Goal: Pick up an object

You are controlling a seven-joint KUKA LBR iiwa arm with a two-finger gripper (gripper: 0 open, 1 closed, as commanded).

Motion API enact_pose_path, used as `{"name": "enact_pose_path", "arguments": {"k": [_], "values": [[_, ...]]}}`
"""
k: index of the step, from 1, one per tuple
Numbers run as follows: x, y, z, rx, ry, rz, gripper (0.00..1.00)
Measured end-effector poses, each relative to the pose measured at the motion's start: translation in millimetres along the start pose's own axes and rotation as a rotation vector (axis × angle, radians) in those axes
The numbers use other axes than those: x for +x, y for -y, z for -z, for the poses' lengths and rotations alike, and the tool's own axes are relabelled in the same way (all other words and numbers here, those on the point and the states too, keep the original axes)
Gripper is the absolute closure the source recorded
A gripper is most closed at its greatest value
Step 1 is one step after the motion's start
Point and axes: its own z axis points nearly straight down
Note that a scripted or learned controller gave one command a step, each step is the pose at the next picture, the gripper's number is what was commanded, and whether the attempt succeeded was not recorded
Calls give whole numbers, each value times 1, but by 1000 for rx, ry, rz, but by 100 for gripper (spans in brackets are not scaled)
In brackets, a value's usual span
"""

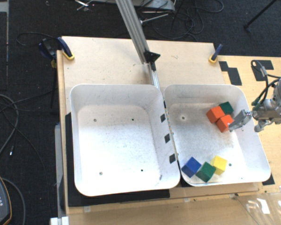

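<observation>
Dark floor with black cables all around, and a pale wooden bench (pixel 112 60) in the middle of the frame. Two shallow white bins side by side on it. Left bin (pixel 84 102): bare white floor with small dark specks. Right bin (pixel 192 95): six small blocks in two bunches.

Upper right of the right bin: an orange block (pixel 216 113), a second orange block (pixel 224 122) just below and right of it, touching, and a green block (pixel 226 108) tucked close behind them. Both orange blocks turned cornerwise to the bin walls, like diamonds; cubes, so no long side to speak of.

Lower part of the same bin, in a row rising to the right: a blue block (pixel 192 166), a dark green block (pixel 206 171), a yellow block (pixel 219 163), each touching the next.

Reaching in from the right edge: the grey gripper (pixel 239 120), low over the bin's right side, its tip right beside the second orange block, maybe touching it. Too small and blurry to tell how far apart the jaws stand, or whether anything sits between them.

Leaning across the top of the frame down to the gap between the bins: a silver pole (pixel 131 22).
</observation>
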Motion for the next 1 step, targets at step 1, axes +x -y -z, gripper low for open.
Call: {"name": "enact_pose_path", "arguments": {"k": [1], "values": [[5,-28,-179,7,-2,0,0]]}}
